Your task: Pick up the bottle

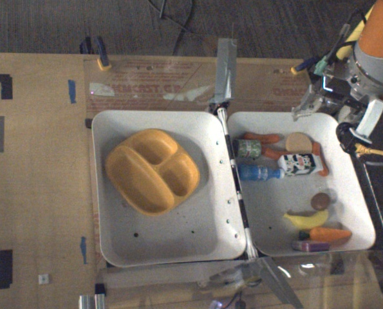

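Note:
The bottle [259,172] is a small clear-blue one with a blue cap. It lies on its side at the left edge of the right bin [362,192], cap end pointing left toward the divider. A green can [248,149] sits just above it and a milk carton [300,164] touches its right end. My gripper [338,116] hangs over the far right corner of the right bin, well up and to the right of the bottle. Its fingers are spread open with nothing between them.
The right bin also holds an orange sausage-like piece [261,136], a bread slice [298,141], a banana [306,219], a brown round piece [320,201], a carrot [329,234] and a purple item [310,245]. A yellow divided plate [152,170] lies in the left bin [114,237].

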Available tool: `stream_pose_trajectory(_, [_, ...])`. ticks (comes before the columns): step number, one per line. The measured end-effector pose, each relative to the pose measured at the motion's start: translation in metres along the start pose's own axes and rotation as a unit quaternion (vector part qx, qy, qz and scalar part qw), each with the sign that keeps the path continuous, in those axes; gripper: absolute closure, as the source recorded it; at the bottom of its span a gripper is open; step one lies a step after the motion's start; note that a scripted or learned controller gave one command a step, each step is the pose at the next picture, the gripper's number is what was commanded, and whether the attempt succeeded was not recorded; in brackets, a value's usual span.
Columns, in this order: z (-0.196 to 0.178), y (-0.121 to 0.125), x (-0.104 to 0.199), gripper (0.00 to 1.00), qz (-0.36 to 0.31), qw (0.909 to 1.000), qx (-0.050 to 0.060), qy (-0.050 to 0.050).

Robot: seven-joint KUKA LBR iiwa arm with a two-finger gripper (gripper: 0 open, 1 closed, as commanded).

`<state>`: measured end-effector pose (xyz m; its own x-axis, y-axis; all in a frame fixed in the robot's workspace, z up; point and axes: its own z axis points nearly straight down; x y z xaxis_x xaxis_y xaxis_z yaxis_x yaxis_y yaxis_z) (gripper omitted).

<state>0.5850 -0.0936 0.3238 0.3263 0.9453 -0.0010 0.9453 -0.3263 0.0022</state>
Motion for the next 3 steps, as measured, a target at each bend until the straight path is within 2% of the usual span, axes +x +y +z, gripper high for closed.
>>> stream_pose_trajectory(1, [0.1, -0.011, 0.034, 0.0, -0.024, 0.9997, 0.002, 0.0])
stream_pose_trajectory(2, [0.198, 0.008, -0.001, 0.0, -0.144, 0.9895, -0.008, 0.001])
stream_pose_trajectory(3, [0.214, -0.002, -0.005, 0.0, -0.152, 0.988, -0.029, -0.001])
